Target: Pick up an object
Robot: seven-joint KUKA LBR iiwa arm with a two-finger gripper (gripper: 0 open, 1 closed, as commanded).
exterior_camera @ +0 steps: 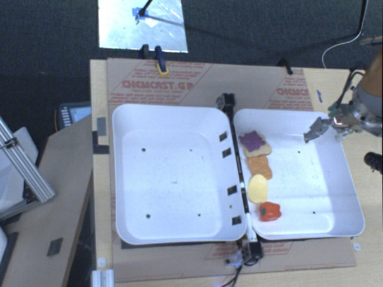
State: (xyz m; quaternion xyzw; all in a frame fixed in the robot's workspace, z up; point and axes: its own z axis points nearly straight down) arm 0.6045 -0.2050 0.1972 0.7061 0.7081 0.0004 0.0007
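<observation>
camera view: claw (313,130) hangs over the right bin's (335,178) far edge, holding nothing; spread or pressed, i cannot tell. four toy foods (260,175) line its left wall, awaiting pickup.

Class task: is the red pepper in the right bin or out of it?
In. The pepper lies on the right bin's floor, near its left wall, just below the yellow piece.

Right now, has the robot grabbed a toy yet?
Not yet. The gripper hangs over the right bin's far edge, nothing visible in it. The purple toy, orange toy, yellow toy and red toy all lie along the divider. Reaching and grabbing remain.
</observation>
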